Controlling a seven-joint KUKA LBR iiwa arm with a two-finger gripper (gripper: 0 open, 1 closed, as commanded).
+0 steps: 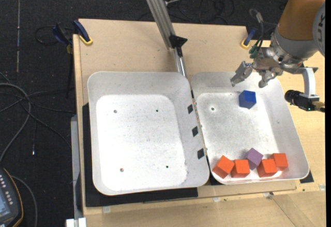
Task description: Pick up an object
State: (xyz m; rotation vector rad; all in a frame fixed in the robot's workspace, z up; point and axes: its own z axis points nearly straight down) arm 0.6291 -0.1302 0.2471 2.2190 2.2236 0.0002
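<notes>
I see the gripper (253, 77) spread wide and empty over the far edge of the right bin (295, 133), with the blue cube (247, 99) just beside it on the bin floor, apart from the blocks along the near edge. I judge the cube light, rigid and a bit slick; I'd pinch two opposite flat faces

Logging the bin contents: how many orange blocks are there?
4, all along the right bin's near edge: one leftmost, one beside it, one right of the purple block, one rightmost.
</notes>
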